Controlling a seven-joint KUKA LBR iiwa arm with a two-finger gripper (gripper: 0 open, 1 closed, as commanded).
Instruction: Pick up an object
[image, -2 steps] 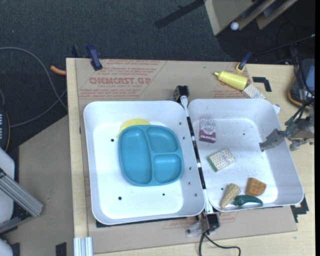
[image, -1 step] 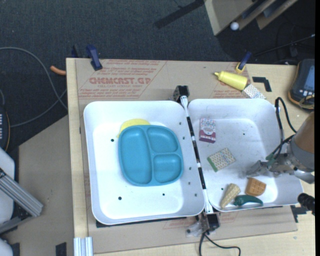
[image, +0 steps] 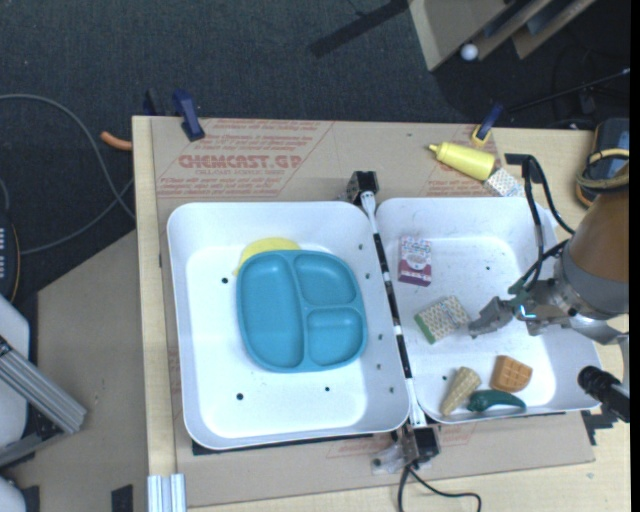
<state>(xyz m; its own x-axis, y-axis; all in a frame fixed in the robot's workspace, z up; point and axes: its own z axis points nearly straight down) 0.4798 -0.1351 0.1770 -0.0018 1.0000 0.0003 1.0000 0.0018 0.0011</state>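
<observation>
Claw (image: 492, 318) in right bin (image: 470, 215), just beside green patterned sponge (image: 442, 317); claw state unclear. Waffle (image: 511, 374) nearby.

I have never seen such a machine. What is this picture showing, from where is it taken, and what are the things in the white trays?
One camera looks down at a slant on a bench with two shallow white bins. The grey arm with an orange band enters from the picture's right; it is a robot arm meant to pick something up. Its claw is over the right bin, near a small speckled pad; I cannot see anything between its fingers. That bin also holds a small pink packet, a toy cone, a waffle-like piece and a green piece. The left bin holds a blue divided plate lying on something yellow. A yellow bottle lies on the bench.
</observation>
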